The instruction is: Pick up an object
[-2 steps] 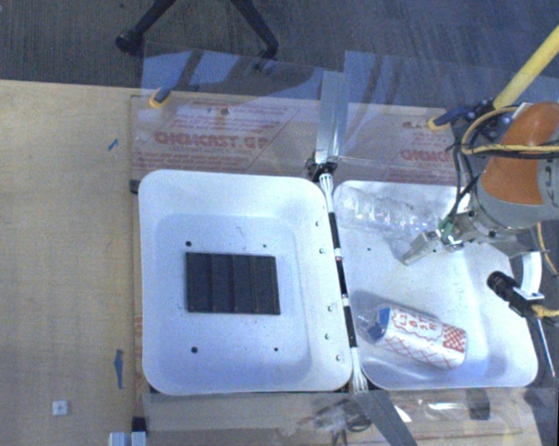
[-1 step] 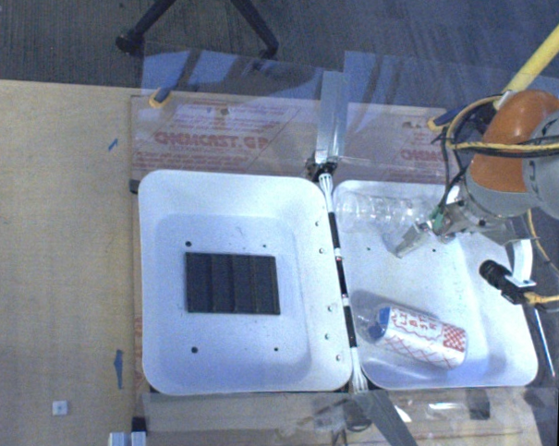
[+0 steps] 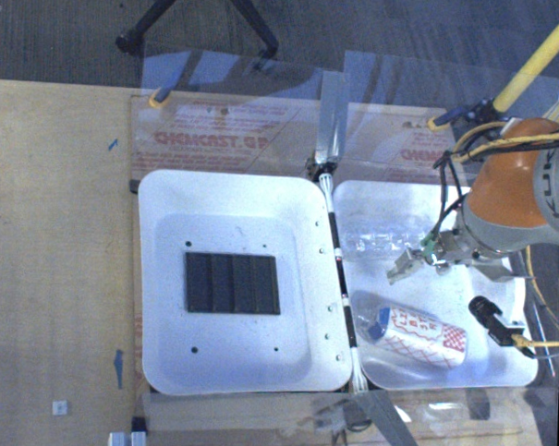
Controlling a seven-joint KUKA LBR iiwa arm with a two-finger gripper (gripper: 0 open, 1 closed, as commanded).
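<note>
Two bins [image 3: 159, 221], one slab [image 3: 232, 283], one tube [image 3: 421, 333], perhaps one bottle [image 3: 380, 242]

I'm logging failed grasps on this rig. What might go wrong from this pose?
The gripper hangs beside the clear bottle in the right bin. The bottle seems to lie on its side, so it may roll away rather than be gripped. The red-and-white tube lies on its side just below, so a descent off target might knock it.

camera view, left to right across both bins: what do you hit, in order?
Black ribbed slab in the left bin → red-and-white checked tube with blue cap in the right bin → arm's orange band.
</note>
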